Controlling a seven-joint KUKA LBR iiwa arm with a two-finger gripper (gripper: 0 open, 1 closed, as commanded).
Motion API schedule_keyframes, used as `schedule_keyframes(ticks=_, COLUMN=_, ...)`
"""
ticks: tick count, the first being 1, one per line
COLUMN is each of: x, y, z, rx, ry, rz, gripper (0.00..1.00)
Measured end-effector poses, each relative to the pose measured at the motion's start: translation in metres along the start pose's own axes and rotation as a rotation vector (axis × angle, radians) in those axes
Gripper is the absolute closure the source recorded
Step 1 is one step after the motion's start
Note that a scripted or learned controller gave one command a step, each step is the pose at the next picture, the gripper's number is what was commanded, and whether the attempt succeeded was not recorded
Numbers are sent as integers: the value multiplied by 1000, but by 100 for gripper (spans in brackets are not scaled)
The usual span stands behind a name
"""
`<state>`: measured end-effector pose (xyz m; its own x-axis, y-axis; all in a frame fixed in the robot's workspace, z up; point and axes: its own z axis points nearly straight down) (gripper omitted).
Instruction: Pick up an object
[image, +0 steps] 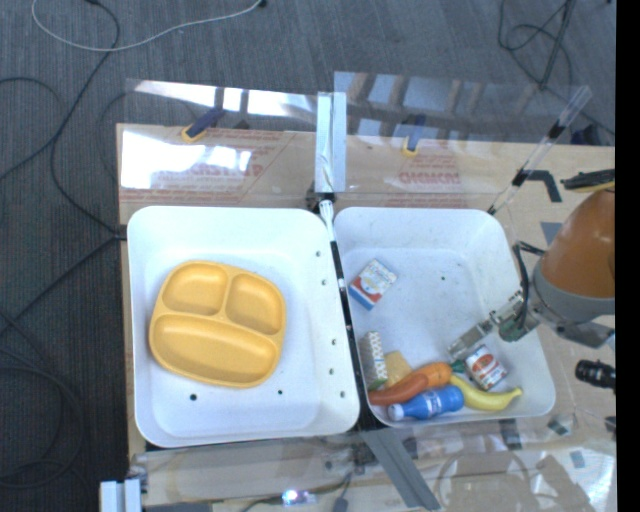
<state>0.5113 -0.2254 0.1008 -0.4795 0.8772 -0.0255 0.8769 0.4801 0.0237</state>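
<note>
Several items crowd the right bin's (440, 225) 6 o'clock edge: carrot (415, 380), bottle (428, 404), banana (488, 397), can (486, 368). Tool (468, 344) hovers at the can's 11 o'clock; grip state: cannot tell. Nothing lifted yet.

A robotics lab, clearly: dark grey carpet floor (60, 130) strewn with loose thin cables (110, 40), a plywood bench (200, 160) edged with clear plastic panels (250, 100), two shallow white bins (140, 300) side by side.
</note>
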Motion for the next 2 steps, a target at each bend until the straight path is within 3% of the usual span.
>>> schedule_keyframes(ticks=1, x=15, y=-11, z=6, rx=2, ry=-9, rz=-115, gripper=0)
schedule_keyframes(ticks=2, x=14, y=-8, z=-1, rx=0, ry=-7, rz=-114, gripper=100)
